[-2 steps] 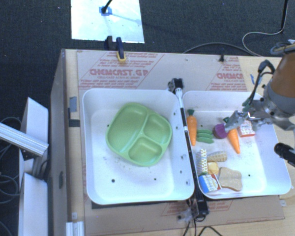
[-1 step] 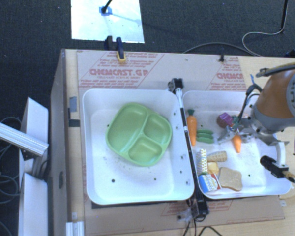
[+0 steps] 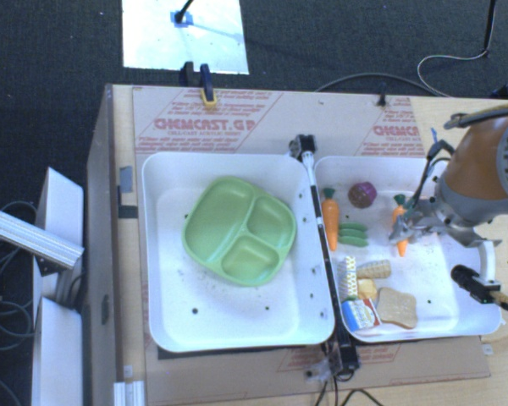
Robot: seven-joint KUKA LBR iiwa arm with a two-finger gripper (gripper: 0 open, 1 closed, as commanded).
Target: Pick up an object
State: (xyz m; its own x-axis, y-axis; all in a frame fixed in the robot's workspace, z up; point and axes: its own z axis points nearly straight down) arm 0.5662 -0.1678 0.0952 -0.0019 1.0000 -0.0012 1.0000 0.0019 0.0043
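Observation:
The right bin [image 3: 440, 324] holds several toy foods. A long carrot [image 3: 330, 218] lies along its left wall, with a purple onion [image 3: 361, 194] and green pea pods [image 3: 352, 234] beside it. A small carrot [image 3: 400, 245] lies near the bin's middle. My gripper [image 3: 409, 229] reaches down from the right, right at this small carrot and touching or just above it. Its tip partly hides the carrot's upper half. A bread slice [image 3: 397, 307], a cracker [image 3: 373, 270] and a blue-and-red packet [image 3: 360, 314] lie toward the front.
The left bin [image 3: 178, 311] holds a green divided plate [image 3: 240, 231]. A black rail [image 3: 319, 227] runs between the two bins. A black part [image 3: 474, 284] juts over the right bin's front right corner. The arm's orange band [image 3: 483, 155] hangs over the right wall.

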